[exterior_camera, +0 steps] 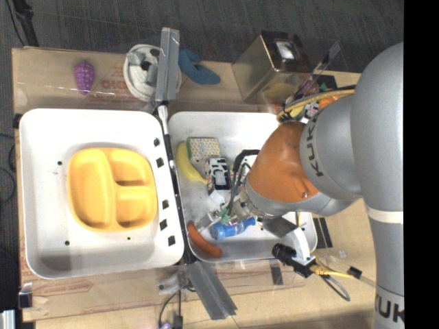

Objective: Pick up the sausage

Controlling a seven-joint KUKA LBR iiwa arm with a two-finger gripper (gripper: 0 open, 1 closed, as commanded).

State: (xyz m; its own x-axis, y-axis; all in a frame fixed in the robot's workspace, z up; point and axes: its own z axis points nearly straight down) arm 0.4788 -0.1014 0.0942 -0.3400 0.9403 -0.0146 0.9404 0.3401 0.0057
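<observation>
The sausage, reddish-brown and short, lies at the front-left corner of the right bin, close to the bin's wall. My gripper sits in the middle of that bin, beside a yellow banana and well behind the sausage. It is apart from the sausage. The orange wrist band and grey arm cover the right half of the bin.
A blue bottle-like object lies just right of the sausage. A speckled sponge sits behind the gripper. The left bin holds a yellow divided plate. Purple grapes, a white roll and a brown box stand behind the bins.
</observation>
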